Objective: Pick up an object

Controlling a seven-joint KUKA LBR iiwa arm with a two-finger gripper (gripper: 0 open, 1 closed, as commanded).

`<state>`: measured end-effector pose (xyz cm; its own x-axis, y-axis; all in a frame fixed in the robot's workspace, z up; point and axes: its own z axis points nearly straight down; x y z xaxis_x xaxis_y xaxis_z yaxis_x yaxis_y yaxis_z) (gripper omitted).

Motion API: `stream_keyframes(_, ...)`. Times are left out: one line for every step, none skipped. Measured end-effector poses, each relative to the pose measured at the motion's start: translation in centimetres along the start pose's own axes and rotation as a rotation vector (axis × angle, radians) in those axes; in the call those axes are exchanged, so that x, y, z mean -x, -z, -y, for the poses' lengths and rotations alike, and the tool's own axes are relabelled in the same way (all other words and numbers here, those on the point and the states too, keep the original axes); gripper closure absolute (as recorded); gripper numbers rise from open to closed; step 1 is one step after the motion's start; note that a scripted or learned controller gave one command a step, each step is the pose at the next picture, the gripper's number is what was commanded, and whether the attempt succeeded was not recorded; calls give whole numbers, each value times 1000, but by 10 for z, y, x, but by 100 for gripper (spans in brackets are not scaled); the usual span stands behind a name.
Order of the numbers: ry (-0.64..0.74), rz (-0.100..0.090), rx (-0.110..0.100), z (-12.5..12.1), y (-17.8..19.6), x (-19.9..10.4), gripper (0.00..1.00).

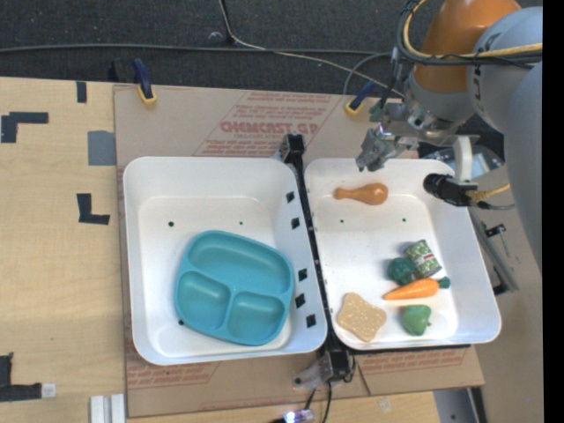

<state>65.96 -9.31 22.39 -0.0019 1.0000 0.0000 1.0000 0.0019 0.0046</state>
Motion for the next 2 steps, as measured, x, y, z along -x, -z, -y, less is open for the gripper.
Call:
stream_keyframes(0,0,-1,-1,47,0,100)
stream_keyframes(3,-1,-7,15,48,-49,100)
